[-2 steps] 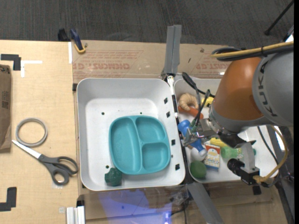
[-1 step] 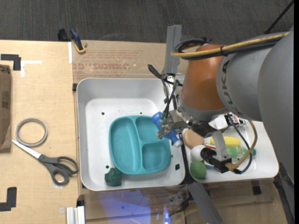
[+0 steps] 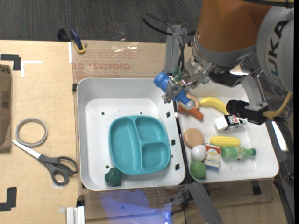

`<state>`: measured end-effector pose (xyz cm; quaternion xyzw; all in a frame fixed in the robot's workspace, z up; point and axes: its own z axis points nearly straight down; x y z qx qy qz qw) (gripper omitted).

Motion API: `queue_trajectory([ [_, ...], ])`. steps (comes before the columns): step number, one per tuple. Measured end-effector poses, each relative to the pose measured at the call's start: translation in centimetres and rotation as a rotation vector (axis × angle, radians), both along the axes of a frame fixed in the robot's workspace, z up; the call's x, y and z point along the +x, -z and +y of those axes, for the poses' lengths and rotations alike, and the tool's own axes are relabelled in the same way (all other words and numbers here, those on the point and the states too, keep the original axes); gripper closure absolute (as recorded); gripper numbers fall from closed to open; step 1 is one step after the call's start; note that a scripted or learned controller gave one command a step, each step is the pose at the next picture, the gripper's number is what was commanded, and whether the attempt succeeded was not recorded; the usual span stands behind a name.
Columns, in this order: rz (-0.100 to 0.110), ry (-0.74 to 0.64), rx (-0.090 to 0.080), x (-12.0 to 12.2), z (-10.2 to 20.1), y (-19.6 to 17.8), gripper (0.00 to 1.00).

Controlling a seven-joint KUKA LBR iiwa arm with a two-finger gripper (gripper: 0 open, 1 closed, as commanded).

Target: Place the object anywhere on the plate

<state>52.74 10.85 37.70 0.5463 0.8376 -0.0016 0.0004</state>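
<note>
- Sitting side by side mid-frame: two white bins (image 3: 84, 125), teal plate (image 3: 139, 144) in the left.
- Hovering over the divider: gripper (image 3: 176, 88), gripping a blue object (image 3: 162, 80).
- Risking a drop short of the plate, given the off-centre hold.

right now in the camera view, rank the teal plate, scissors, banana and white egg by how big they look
1. teal plate
2. scissors
3. banana, partly hidden behind a black part of the arm, so unsure against the scissors
4. white egg

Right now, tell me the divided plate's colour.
Teal, plain, clearest in the camera view: divided plate.
</note>
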Motion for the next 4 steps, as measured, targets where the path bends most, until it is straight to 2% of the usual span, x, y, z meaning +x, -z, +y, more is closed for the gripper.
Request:
queue_trajectory([
  [1, 0.003, 0.381, -0.001, -5.0, 2.9, 12.8, 1.00],
  [2, 0.003, 0.381, -0.001, -5.0, 2.9, 12.7, 0.00],
  [3, 0.006, 0.380, -0.004, -5.0, 2.8, 12.0, 1.00],
  [4, 0.002, 0.093, 0.002, -5.0, -5.8, 18.3, 1.00],
])
